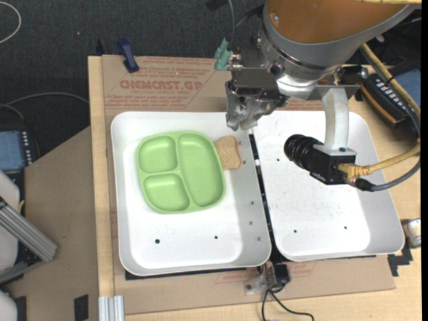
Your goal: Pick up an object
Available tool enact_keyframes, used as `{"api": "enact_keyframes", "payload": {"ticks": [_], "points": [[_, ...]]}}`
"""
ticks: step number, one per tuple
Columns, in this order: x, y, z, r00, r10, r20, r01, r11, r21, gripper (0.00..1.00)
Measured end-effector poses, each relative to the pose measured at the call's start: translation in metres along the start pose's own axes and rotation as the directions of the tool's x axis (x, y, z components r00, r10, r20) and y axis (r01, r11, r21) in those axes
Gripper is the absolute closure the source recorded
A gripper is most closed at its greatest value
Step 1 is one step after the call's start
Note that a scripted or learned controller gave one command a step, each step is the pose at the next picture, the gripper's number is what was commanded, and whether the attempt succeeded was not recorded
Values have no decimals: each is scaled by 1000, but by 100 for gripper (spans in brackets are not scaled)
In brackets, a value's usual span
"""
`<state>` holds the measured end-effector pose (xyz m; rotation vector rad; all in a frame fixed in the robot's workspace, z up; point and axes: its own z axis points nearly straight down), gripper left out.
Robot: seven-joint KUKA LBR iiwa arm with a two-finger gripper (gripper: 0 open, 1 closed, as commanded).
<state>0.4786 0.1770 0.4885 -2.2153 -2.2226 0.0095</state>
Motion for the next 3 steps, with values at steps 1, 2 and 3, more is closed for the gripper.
{"api": "enact_keyframes", "payload": {"ticks": [1,2,3], "points": [[-1,1,-14,1000,2,-3,-2,1000,-9,100],[-64,5,-49,1000,11,-2,-11,1000,-13,100],[-27,0,39,1000,0,1,0,1000,5,100]]}}
